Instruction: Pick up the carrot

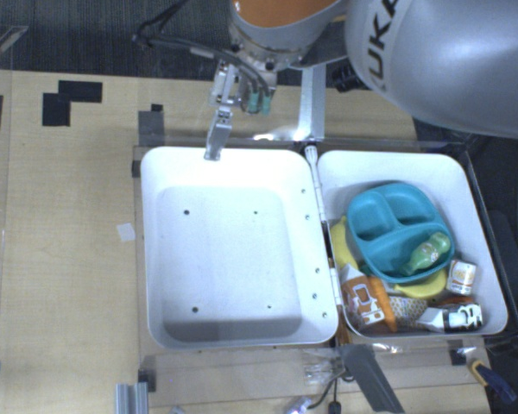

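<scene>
The carrot [382,303], a short orange piece, lies near the front of the right bin [479,198]. It sits beside a brown printed packet [358,298] and below the rim of a yellow plate [419,286]. My gripper [217,136] hangs over the far rim of the left bin [224,248], well to the left of and behind the carrot. Nothing shows in its grasp. The large grey arm and its orange band fill the top of the camera view.
In the right bin a teal divided plate [395,228] holds a green bottle [431,251] lying on its side. A small jar [462,276] and a white-and-black bottle [455,318] lie at the front right. A metal divider rim [318,231] separates the bins.
</scene>
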Controlling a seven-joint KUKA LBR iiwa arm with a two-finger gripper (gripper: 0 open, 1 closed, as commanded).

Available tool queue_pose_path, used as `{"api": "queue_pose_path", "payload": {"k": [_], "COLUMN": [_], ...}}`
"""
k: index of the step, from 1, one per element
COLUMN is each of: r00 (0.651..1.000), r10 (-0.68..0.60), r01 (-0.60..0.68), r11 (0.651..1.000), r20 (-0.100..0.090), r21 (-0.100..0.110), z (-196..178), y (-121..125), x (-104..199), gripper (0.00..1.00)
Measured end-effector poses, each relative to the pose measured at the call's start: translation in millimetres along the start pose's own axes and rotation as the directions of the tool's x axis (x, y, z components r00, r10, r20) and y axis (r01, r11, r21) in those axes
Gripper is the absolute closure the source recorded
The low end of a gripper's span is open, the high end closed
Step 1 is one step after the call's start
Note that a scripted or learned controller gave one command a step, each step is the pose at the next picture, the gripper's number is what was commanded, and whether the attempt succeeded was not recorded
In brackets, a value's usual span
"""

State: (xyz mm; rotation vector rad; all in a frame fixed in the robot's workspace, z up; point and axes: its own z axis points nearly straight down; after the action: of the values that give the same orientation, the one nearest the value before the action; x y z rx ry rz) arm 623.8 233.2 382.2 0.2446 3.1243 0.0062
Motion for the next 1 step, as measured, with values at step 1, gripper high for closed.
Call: {"api": "queue_pose_path", "payload": {"k": [1], "r00": [0.955], "r10": [-0.298], "r01": [0.298], "r11": [0.955], "r20": [0.005], "r21": [-0.001], "z": [-56.5], "y": [6.3], "x": [-26.0], "gripper": [0.0]}}
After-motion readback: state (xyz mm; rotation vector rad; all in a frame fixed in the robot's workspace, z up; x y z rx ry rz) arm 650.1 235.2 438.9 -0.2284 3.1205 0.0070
